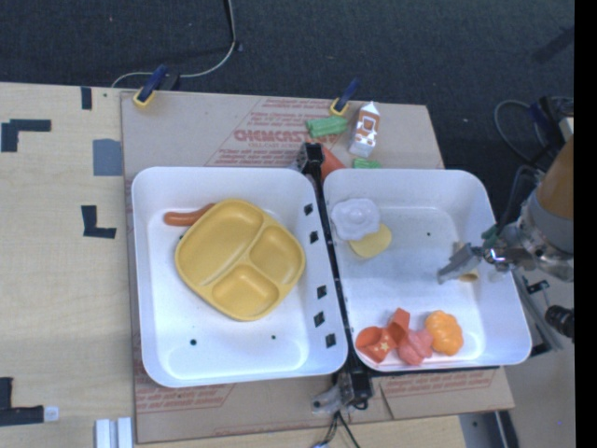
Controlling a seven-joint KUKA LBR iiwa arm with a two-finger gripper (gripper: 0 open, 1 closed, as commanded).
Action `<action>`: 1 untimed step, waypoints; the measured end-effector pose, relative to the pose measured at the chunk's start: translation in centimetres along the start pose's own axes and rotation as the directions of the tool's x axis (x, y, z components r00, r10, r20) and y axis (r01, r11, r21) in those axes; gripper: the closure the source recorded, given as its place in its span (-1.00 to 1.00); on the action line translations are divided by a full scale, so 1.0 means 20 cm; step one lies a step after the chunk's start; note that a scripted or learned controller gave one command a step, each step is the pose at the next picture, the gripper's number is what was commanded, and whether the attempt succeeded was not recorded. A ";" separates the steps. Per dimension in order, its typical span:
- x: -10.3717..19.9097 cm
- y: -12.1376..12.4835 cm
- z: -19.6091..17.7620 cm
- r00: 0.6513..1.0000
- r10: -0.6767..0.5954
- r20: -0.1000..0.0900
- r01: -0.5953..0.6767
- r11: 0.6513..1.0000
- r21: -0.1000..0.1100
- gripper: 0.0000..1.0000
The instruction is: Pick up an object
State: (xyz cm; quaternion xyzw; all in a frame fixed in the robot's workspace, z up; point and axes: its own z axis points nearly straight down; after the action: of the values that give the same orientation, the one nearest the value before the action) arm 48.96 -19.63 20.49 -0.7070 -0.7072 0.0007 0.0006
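The tool (pixel 464 263) is seen low over the right bin (pixel 485 199), near its right wall; finger state cannot be told, nothing seen clamped. At the bin's front edge an orange piece (pixel 445 332), red pieces (pixel 407 337) and a tomato-like piece (pixel 374 343) are clustered. A white object (pixel 355 217) touching a yellow slice (pixel 372 243) is placed near the divider. A yellow tray (pixel 241 259) and a sausage (pixel 187 217) are held by the left bin (pixel 149 278).

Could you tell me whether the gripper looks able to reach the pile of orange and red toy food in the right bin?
Probably yes: the gripper hangs inside the right bin, and the toy food pile lies uncovered near the front wall.
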 end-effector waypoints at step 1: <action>0.31 0.38 0.14 1.000 -0.009 -0.003 0.009 1.000 -0.002 -1.00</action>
State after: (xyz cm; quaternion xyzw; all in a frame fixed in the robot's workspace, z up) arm 56.62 -13.45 17.77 -0.7037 -0.7105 -0.0011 0.0011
